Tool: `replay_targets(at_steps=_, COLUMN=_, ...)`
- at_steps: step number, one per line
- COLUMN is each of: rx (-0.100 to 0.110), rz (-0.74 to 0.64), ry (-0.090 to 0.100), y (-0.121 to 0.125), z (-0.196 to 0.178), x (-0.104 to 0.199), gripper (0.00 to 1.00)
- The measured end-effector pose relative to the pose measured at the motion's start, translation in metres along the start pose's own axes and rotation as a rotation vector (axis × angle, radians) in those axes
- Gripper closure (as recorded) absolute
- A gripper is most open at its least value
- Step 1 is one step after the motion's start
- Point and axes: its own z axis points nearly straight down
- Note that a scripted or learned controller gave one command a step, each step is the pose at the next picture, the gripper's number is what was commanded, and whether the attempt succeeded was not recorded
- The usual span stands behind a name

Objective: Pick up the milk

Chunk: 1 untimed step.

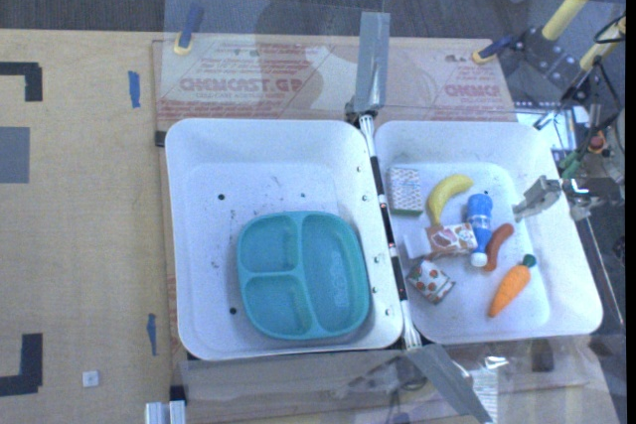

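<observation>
Reaching from the right bin's edge, my claw (538,197), whose state I cannot tell, risks grabbing the blue plastic bottle (479,217) or yellow banana (447,195) instead of the small red-and-white milk carton (431,280).

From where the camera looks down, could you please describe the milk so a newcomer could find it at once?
Look in the right white bin, at the cluster of toy food near its middle. The milk is the small carton at the cluster's lower left, below the snack box. Unlike the banana, blue bottle and carrot, it is white with red-brown patches.

Tan bench (79,243) – two white bins (189,243) side by side
</observation>
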Motion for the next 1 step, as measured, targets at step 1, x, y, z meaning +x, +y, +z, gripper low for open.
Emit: replay_targets(at_steps=1, rx=-0.010, rz=0.057, ry=-0.006, y=-0.0219, z=0.1468, x=-0.0082, gripper=0.00)
